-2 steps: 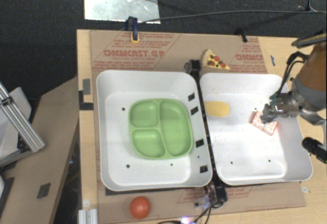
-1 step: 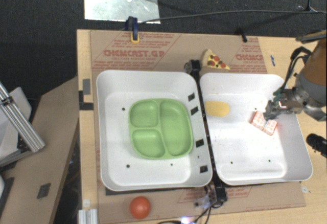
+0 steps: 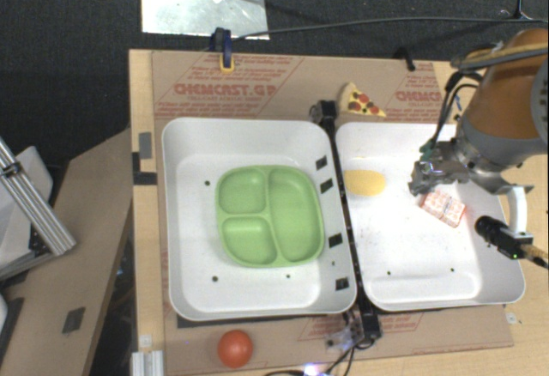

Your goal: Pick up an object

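In the right bin (image 3: pixel 429 280) lie a yellow oval object (image 3: pixel 365 184) near the left wall and a pink-and-white block (image 3: pixel 443 208) further right. My gripper (image 3: pixel 426 177) hangs over the right bin, just up and left of the pink block and to the right of the yellow object. The grey wrist and the orange band (image 3: pixel 506 100) rise behind it toward the right edge. I see nothing between the gripper's fingers.
A green divided plate (image 3: pixel 268 215) lies in the left bin (image 3: pixel 193 280). A pizza-slice toy (image 3: pixel 361 101) rests on the board behind the bins. A red ball (image 3: pixel 235 348) sits at the board's front edge. A blue clamp (image 3: pixel 223 46) stands at the back.
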`<state>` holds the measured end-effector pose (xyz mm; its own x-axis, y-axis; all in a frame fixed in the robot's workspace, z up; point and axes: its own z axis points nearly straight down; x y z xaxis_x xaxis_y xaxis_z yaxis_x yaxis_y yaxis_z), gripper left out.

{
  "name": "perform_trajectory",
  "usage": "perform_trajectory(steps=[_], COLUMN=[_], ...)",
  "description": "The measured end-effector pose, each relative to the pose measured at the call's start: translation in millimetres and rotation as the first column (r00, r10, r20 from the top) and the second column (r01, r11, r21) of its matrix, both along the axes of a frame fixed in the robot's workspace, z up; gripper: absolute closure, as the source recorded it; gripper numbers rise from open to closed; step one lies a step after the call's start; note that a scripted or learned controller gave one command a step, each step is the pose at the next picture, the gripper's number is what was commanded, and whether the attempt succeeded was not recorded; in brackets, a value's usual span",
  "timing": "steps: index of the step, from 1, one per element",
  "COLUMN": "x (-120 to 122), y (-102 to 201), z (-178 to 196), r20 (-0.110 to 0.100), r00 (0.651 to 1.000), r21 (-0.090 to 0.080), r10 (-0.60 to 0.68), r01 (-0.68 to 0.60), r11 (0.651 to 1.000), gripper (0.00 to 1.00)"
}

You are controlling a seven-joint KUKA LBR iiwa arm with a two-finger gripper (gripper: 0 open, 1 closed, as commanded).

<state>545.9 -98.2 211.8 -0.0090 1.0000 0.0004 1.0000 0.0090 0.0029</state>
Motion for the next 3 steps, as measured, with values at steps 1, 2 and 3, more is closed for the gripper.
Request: perform_trajectory(steps=[1, 2, 3], x=[9, 28, 48], y=[61, 113, 162], z=[5, 18, 7], r20=[0.000, 0.001, 0.000], r00=[1.000, 1.000, 1.000], r21=[0.001, 0.002, 0.001], r10=[0.002, 0.001, 0.000], r01=[-0.002, -0.001, 0.000], r11=[1.000, 1.000, 1.000], gripper=[1.00, 1.00, 1.00])
